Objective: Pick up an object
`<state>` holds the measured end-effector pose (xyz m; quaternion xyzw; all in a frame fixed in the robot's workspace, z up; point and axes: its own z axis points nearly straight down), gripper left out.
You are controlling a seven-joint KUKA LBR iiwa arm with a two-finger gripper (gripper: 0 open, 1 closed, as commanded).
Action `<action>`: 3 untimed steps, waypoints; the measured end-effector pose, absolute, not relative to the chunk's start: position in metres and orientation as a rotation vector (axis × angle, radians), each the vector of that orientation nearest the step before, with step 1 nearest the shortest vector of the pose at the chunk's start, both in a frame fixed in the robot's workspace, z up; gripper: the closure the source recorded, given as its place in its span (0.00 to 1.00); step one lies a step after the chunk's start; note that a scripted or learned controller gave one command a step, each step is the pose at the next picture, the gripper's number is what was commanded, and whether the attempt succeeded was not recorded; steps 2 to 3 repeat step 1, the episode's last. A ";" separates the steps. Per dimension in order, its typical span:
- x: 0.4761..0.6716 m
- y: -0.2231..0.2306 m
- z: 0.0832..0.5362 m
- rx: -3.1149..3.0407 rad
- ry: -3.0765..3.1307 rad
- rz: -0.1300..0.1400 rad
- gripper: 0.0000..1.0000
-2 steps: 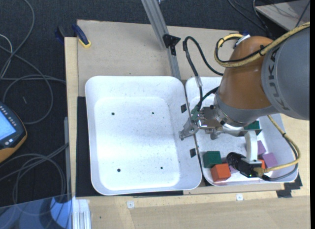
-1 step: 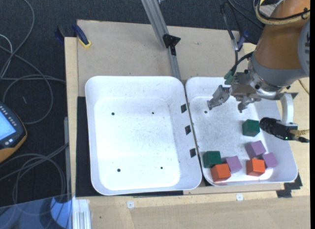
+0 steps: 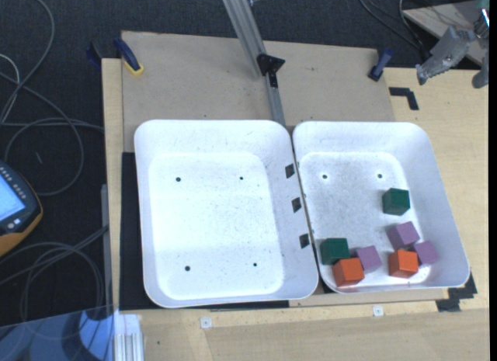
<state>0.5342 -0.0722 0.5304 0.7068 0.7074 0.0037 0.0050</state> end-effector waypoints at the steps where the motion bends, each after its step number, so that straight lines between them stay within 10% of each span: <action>1: 0.556 0.011 0.543 2.209 2.231 0.008 0.00; 3: 0.556 0.011 0.543 2.209 2.231 0.008 0.00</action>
